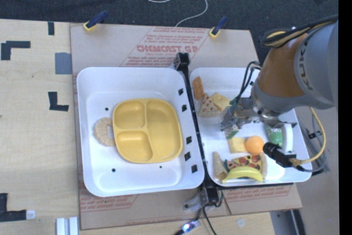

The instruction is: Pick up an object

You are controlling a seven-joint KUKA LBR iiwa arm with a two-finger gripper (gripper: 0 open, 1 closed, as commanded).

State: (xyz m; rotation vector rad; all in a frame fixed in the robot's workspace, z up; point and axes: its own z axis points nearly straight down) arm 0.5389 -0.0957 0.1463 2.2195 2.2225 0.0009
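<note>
Bare floor (148, 176) beside yellow tray (147, 130)

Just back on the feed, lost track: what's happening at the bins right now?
The arm reaches into the right bin, its end effector low among toy foods: an orange, a banana, a pizza slice. I can't tell whether it holds anything. The left bin has a yellow divided plate and a cookie beside it.

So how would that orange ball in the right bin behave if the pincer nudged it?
The orange ball looks round and smooth, so it would probably roll or slip aside. The cheese piece and pizza slice beside it might stop it quickly.
</note>
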